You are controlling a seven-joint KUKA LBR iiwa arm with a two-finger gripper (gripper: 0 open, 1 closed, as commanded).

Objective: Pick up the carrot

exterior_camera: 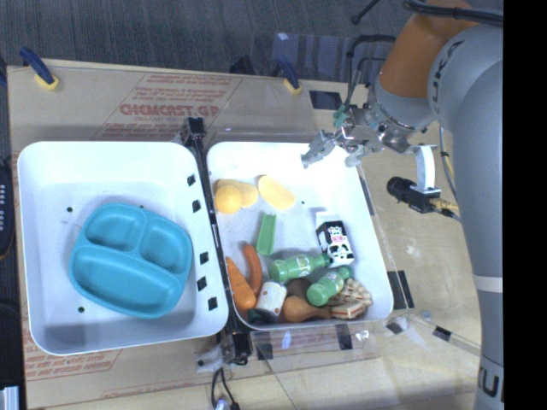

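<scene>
I take the right-hand shallow white plastic bin as my landmark. My two-finger gripper hangs over that bin's far right corner, at the end of the grey arm with the orange band. Its metal fingers look spread, and I see nothing between them.

The carrot I am after, the long orange tapered toy carrot, lies against the bin's near left wall, close to the divider between the two bins. So it sits diagonally across the bin from the gripper: toward the camera and to the view's left of the fingers, well apart from them. Its long axis runs roughly along that left wall, slanting a little, with the thicker end nearer the front edge.

A second, thinner orange-red piece lies just beside it, deeper into the bin, and I cannot tell for sure which of the two is meant; I judge the fatter one against the wall.

A white cup-like piece and a brown rounded piece crowd its near end. I judge the fingers should close across the short width, and the wall leaves little room on that side.
</scene>
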